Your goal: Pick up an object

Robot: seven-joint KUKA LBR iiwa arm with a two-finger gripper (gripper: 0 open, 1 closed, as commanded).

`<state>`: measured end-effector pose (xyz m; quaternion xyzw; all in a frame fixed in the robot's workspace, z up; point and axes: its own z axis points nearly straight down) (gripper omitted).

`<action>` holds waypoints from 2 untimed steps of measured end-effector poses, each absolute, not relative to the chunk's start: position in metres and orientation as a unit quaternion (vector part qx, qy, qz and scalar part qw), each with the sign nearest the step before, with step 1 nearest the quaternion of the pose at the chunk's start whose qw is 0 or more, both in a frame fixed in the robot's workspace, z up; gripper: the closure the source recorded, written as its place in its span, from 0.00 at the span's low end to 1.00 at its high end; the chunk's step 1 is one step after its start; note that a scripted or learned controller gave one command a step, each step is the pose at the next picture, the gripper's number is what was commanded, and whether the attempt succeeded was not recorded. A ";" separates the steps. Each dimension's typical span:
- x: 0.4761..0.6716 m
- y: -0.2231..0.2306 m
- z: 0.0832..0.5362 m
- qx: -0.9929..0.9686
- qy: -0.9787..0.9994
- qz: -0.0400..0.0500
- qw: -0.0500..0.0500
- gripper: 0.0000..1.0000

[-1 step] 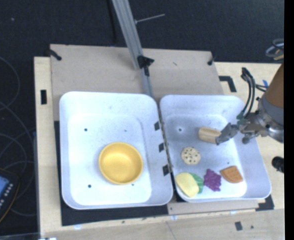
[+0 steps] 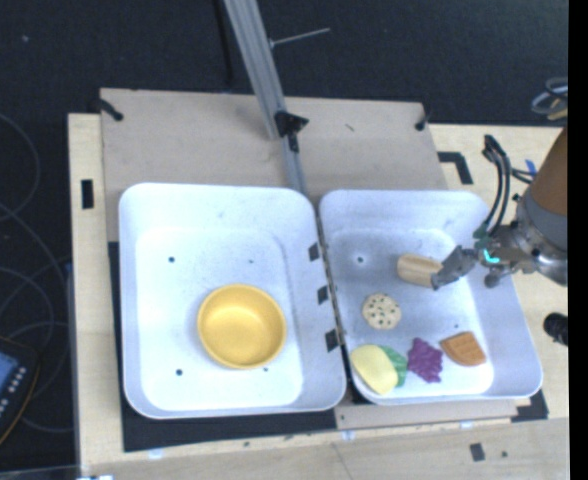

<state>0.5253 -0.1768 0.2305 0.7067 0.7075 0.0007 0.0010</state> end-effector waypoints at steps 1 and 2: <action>0.524 -0.176 0.167 0.707 0.707 -0.002 -0.001 0.00; 0.528 -0.186 0.116 0.708 0.706 -0.002 -0.001 0.00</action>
